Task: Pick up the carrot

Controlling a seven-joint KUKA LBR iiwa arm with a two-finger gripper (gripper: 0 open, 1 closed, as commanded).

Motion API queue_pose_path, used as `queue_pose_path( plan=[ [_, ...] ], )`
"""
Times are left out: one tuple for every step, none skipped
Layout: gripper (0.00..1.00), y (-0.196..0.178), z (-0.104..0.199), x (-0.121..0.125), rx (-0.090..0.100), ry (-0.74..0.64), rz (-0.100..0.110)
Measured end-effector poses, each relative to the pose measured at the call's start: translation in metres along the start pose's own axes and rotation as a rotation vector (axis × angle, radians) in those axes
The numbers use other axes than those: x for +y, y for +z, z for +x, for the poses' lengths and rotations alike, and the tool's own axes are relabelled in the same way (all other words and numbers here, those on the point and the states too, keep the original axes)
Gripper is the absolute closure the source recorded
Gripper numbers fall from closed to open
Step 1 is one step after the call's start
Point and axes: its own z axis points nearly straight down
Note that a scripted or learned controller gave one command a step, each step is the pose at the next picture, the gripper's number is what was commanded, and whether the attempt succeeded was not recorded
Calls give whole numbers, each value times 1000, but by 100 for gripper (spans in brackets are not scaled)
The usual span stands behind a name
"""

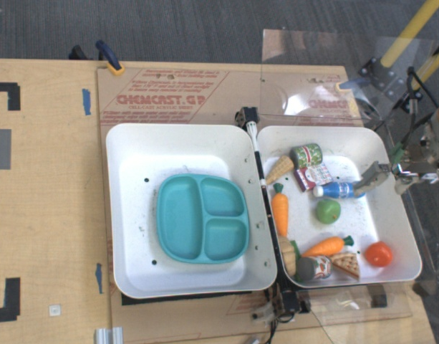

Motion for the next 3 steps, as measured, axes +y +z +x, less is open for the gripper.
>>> queue_pose_path(
  plan=[
    [0,92,57,-18,3,-203,4],
    [0,186,40,-16,-1,-330,-6],
    [100,177,40,-15,-3,-329,-9]
  ],
)
